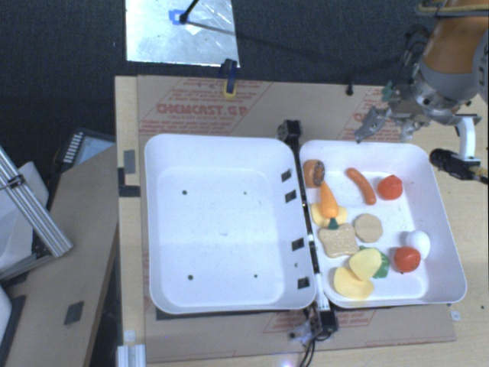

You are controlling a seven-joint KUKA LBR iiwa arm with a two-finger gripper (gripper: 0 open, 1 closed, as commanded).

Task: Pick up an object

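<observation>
While the gripper (390, 125) hangs spread and empty above the right bin (439, 197), a glossy orange sausage (361, 185) lies slantwise inside.

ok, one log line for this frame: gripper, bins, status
gripper: above far rim of right bin, nothing between fingers | right bin: toy foods incl. sausage, carrot | left bin | status: no pick yet

even, cool overhead light, with the two white bins (229, 228) near blown-out and casting only faint soft shadows. a foil-like sheet (182, 21) at top glares in patches. the picture is slightly soft and grainy, darkest across the floor (53, 52).
</observation>
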